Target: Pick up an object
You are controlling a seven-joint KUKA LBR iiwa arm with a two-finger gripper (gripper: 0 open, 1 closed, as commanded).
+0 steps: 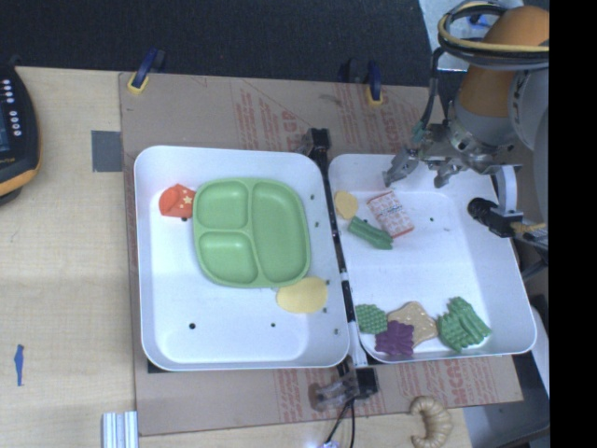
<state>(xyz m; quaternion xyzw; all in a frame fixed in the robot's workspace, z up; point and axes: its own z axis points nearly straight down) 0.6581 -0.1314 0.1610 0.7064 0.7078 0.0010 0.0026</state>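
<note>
My gripper (pixel 420 172) hangs over the far edge of the right bin (pixel 485 250), fingers spread and open with nothing between them. Just in front of it lie a pink packet (pixel 389 213), a dark green pickle-like piece (pixel 370 233) and a small yellow disc (pixel 346 203). At the bin's near edge sit a green leafy piece (pixel 370 318), a purple piece (pixel 395 340), a tan cookie shape (pixel 416 319) and a green ridged piece (pixel 464 324).
The left bin (pixel 168 325) holds a green divided plate (pixel 252 231), a red item (pixel 176 201) at its far left and a yellow piece (pixel 302 295) near the divider. A tan curled object (pixel 431 422) lies on the bench in front of the bins. A black device (pixel 13 129) sits far left.
</note>
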